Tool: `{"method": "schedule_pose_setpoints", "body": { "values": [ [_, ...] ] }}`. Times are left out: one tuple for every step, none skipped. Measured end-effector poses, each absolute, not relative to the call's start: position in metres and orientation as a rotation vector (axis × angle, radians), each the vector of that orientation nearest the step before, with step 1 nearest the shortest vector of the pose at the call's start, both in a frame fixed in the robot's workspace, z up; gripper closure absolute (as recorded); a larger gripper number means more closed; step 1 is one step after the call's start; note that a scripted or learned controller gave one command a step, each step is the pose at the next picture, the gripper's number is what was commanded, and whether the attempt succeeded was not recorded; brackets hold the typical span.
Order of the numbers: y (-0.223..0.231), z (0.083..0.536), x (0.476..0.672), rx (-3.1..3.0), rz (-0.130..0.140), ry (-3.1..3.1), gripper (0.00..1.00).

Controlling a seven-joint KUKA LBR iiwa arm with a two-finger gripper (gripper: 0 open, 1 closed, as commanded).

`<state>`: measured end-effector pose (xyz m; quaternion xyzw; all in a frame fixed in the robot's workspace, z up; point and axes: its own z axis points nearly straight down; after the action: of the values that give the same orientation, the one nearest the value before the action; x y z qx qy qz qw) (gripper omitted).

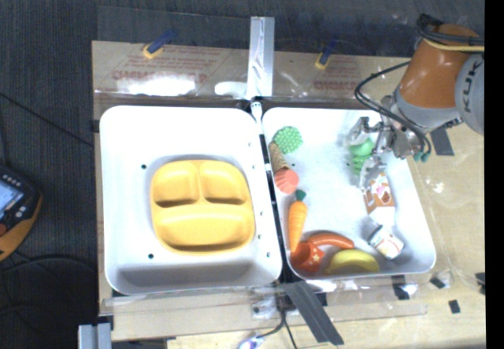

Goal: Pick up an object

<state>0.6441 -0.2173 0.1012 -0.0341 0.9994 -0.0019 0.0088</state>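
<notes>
The end effector [368, 142] hangs over the upper right corner of the right bin [327, 123], right above a green object [361, 147]; whether it is spread or pinching cannot be told. Left of that object lie a green ball [287, 138], a carrot [296, 218] and, lower, a banana [352, 261]. The left bin [126, 131] holds a yellow tray [203, 203].

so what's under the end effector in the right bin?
A green toy lies under the end effector, beside a tube. Most of the toy is covered, so I can't identify it.
</notes>
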Motion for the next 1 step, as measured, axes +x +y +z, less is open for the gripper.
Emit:
{"method": "schedule_pose_setpoints", "body": {
  "values": [
    [-0.1670,0.0889,0.6561,-0.159,-0.002,3.127,0.00]
  ]
}}
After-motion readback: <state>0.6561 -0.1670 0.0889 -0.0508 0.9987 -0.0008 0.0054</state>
